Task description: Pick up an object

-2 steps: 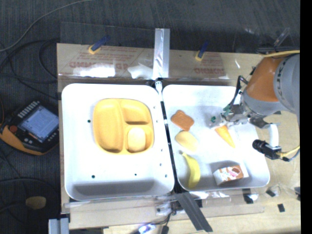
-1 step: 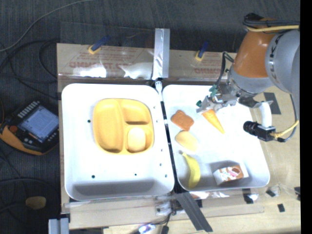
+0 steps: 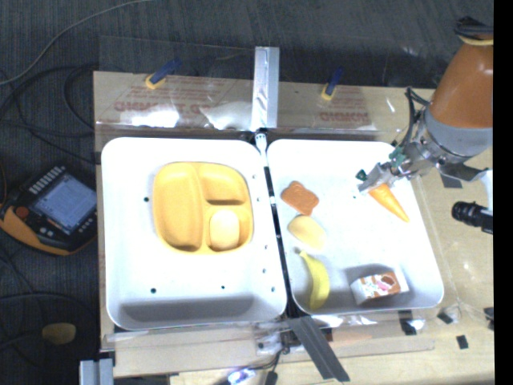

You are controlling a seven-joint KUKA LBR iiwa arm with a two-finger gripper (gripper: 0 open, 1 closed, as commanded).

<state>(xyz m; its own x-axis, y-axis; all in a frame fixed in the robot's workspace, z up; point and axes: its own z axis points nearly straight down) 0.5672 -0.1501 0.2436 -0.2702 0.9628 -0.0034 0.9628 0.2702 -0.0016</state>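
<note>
The arm enters from the right, its orange band above a grey wrist, and reaches over the upper right part of the right bin. The gripper sits low at the end of the wrist, pointing toward the bin's interior. Its metal fingers are small and partly blurred here — whether they stand open or closed cannot be told.

An orange carrot-shaped cone lies immediately beside the gripper, its wide end up against the fingers and its tip pointing down and right toward the bin's right wall. Contact between fingers and cone looks likely, but the view does not show the cone clamped between them.

Other contents of the right bin: an orange-brown rounded block near the left wall, a pale yellow lump just below it, a banana further down along the left side, and a small juice carton lying on its side near the bottom edge.

The left bin holds a yellow compartment tray — three wells, with a pale yellow rounded item in the lower right well.

Outside the bins: a metal divider post stands at the top of the seam between them, two blue-and-yellow clips sit on the back board, and a handheld control pendant rests on the dark floor at left.
</note>
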